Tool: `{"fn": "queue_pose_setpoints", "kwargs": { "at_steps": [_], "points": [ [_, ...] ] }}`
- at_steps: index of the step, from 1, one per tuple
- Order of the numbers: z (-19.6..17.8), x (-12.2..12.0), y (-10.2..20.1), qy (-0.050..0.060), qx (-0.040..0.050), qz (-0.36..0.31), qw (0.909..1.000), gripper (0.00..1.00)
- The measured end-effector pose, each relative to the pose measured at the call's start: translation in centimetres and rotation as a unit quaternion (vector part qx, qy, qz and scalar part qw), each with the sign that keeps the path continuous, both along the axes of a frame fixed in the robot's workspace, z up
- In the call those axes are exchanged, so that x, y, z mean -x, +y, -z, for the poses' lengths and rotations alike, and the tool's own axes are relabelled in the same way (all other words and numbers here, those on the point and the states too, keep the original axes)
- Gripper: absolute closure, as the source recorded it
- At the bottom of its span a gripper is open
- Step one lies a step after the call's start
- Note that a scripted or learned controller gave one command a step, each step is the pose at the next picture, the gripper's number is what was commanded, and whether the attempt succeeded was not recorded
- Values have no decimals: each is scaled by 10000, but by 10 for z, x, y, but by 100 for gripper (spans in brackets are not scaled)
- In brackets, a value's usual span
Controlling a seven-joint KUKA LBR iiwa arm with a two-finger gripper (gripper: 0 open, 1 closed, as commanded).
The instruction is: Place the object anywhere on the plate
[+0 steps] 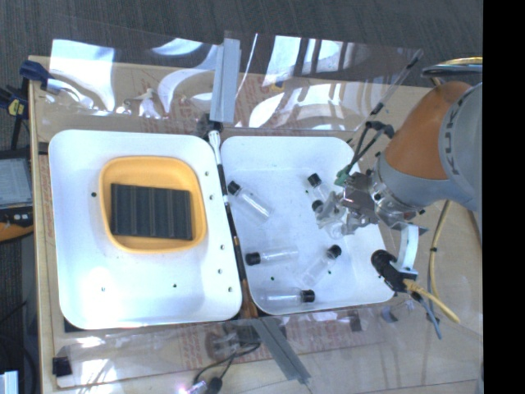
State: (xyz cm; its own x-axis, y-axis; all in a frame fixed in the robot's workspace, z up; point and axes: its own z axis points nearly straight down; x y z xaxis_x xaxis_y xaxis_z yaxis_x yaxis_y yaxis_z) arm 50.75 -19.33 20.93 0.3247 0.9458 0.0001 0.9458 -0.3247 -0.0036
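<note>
The gripper hangs over the right bin among clear vials. Whether its jaws are parted, I cannot tell. The plate lies in the left bin.

A wooden bench carries two shallow white bins side by side, the left bin and the right bin, with a clear, glare-streaked screen standing along their far edge and a grey metal post rising where the two bins meet. A blue clamp grips the bench's far left corner, a grey metal bracket lies along the near edge below the bins, and dark carpet covers the floor beyond the bench
</note>
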Motion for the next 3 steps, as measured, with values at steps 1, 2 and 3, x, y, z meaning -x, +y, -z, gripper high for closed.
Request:
{"fn": "queue_pose_setpoints", "kwargs": {
  "at_steps": [1,2,3],
  "points": [
    [54,32,47,17,-6,-669,9978,100],
    [18,31,126,-3,-3,-1426,9898,100],
    [18,31,126,-4,0,-1422,9898,0]
  ]
}}
